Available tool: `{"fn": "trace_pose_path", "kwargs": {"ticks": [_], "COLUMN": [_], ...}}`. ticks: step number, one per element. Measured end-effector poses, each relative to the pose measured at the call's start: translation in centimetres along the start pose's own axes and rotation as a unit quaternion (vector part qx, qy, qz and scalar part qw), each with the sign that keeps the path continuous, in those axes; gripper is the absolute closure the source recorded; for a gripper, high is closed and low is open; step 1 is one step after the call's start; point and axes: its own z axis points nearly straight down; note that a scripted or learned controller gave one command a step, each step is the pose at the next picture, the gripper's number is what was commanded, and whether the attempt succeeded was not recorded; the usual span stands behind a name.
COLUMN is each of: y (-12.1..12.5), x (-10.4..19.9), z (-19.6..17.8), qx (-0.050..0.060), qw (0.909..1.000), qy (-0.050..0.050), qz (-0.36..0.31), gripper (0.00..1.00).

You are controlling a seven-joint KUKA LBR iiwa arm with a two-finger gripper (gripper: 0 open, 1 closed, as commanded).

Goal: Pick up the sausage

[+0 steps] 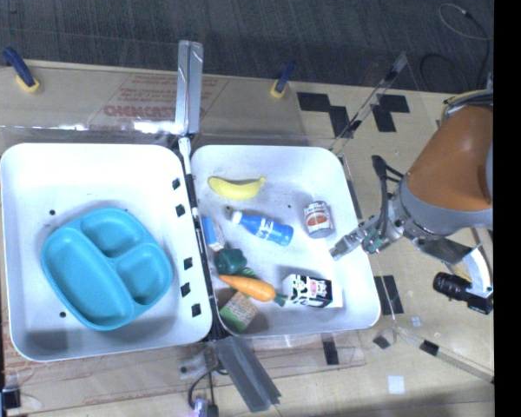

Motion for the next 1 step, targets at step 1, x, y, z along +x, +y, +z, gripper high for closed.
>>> {"fn": "trace_pose_path", "kwargs": {"ticks": [1], "y": [0.63], "x": [2.13], "z": [-4.17], "qx": [0.000], "qw": [0.9965], "qy": [0.000], "qz": [-0.083], "gripper": [1.00]}}
